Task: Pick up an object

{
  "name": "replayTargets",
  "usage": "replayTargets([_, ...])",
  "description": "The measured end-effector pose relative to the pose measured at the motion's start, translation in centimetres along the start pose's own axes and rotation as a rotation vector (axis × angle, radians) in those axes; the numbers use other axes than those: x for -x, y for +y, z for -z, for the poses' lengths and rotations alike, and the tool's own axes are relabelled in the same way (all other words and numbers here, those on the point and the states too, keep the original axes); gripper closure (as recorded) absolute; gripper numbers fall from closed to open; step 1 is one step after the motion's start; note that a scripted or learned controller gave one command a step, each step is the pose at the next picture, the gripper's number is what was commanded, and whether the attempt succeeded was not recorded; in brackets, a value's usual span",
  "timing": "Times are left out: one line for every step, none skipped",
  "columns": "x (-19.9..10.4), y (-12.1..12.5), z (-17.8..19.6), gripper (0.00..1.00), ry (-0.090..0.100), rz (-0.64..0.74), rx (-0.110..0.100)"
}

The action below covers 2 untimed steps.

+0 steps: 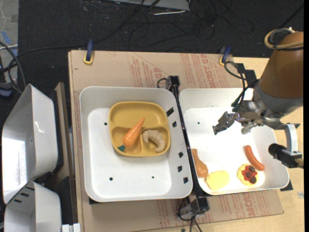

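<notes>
So we're basically at the start of this one, nothing is picked up yet as far as we can tell. The gripper [223, 123] hangs over the right bin [203, 96], in its middle-to-far part, above bare white floor, and there's nothing between its jaws. Whether the jaws are spread or closed we honestly can't tell, it's just a dark lump from this angle.

All the candidates in the right bin sit along its near edge, well apart from the gripper: a red sausage [254, 158] near the right wall, a small pizza-looking piece [249, 174] just near of it, a yellow disc [217, 180], and an orange drumstick-shaped piece [199, 165] by the left wall.

The left bin [130, 187] has a yellow divided plate [116, 115] with a carrot [133, 133] in its left compartment and a shrimp [155, 139] in the right one. Those are far from where the arm is working.

Our guess: everything is left to do. The gripper needs to line up over one of the items, the sausage looking closest, then drop, close, and lift. The flat yellow disc and pizza piece look like they'd be tough to grab.
</notes>
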<state>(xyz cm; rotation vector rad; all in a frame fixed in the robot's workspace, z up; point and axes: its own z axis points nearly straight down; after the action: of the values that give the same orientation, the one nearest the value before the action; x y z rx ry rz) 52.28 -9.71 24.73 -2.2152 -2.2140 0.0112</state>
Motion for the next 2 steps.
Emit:
replayTargets([0.0,0.2,0.5,0.00,-0.002,0.002,0.012])
replayTargets([0.3,1.1,-5.3,0.00,-0.001,-0.001,0.007])
